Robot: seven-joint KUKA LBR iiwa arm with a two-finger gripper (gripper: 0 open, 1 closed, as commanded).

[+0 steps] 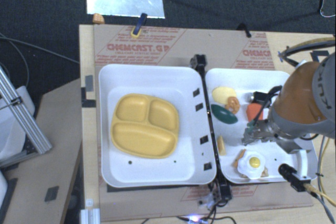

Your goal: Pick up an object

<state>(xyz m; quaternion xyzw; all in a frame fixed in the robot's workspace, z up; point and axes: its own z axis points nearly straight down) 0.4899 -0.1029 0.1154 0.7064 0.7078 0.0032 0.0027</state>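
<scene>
The end effector hangs low in the right bin, and we cannot tell its state or see anything held, so we judge the pick not yet done, with the fried egg toy just below it still ungrasped.

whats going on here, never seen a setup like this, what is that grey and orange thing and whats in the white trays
You are looking down at a slant from one fixed camera above a bench. The grey and orange thing is a robot arm reaching in from the right. Its gripper, a two-finger claw, hangs low over the right bin. I cannot tell whether it holds anything.

The left bin holds a yellow divided plate. The right bin holds toy food: a yellow piece, a dark green piece, a red piece and a fried egg. The arm is meant to pick one up.
</scene>
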